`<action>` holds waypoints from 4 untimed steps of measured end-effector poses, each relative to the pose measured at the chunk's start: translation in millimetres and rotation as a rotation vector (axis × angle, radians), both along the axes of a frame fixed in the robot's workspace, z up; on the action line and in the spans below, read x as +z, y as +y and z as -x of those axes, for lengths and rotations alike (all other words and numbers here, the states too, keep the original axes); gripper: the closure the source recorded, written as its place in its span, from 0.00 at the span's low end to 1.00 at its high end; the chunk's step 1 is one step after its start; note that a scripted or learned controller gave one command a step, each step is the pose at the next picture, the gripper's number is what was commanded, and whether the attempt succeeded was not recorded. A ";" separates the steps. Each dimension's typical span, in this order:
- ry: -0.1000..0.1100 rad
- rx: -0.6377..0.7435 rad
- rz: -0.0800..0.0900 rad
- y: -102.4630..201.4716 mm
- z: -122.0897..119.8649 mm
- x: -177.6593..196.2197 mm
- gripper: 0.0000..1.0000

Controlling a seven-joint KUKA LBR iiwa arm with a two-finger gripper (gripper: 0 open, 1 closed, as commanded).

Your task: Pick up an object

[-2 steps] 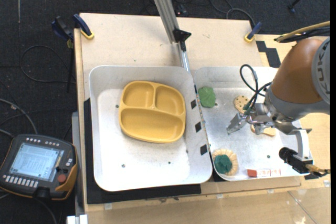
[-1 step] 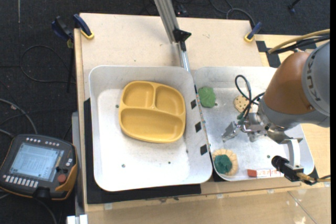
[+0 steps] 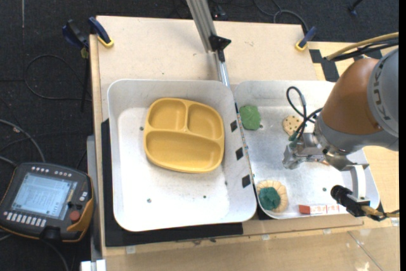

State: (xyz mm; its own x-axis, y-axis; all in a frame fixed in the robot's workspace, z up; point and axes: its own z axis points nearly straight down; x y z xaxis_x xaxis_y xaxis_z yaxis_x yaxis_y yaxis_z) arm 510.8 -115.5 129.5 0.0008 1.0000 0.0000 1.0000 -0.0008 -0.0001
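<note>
teach pendant (image 3: 43, 200): screen lit | arm (image 3: 365, 105): "KU" lettering

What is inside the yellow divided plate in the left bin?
The yellow divided plate shows three compartments, all bare yellow. Whatever lies beneath it on the left bin floor is covered by the plate.

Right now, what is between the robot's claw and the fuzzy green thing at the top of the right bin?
In the camera view, nothing lies between the gripper and the green object: only bare white floor of the right bin.
</note>
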 end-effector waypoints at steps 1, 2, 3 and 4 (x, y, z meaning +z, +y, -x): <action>-0.005 -0.001 0.002 -8.7 4.1 49.5 1.00; -0.008 0.004 0.002 -5.8 3.5 112.4 1.00; -0.003 0.004 0.001 -5.7 2.5 125.4 1.00; -0.002 0.009 -0.001 40.8 -2.3 129.1 1.00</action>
